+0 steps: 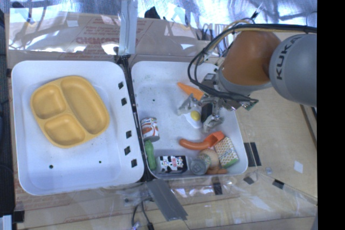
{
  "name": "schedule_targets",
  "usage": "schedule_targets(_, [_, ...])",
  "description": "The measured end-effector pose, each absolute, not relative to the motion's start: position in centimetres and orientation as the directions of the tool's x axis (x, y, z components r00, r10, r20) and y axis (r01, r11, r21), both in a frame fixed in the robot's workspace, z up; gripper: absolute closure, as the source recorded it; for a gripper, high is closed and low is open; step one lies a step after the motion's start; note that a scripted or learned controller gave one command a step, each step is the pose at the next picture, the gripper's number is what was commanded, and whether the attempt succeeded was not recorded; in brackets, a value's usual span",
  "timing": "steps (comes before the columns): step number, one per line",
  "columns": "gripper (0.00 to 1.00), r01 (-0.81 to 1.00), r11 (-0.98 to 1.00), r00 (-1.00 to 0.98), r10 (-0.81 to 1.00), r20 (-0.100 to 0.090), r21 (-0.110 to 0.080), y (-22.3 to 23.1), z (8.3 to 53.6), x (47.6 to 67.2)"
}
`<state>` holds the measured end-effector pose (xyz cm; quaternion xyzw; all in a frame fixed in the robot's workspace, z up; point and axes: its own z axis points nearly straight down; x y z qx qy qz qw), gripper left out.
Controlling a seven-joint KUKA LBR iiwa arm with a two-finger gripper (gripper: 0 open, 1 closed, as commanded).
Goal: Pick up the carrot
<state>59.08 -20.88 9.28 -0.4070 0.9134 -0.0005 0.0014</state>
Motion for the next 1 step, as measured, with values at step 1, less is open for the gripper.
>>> schedule_targets(1, [0.0,-0.627,0.779,-0.779,-0.627,-0.004,-0.003,-20.95,9.43,63.68])
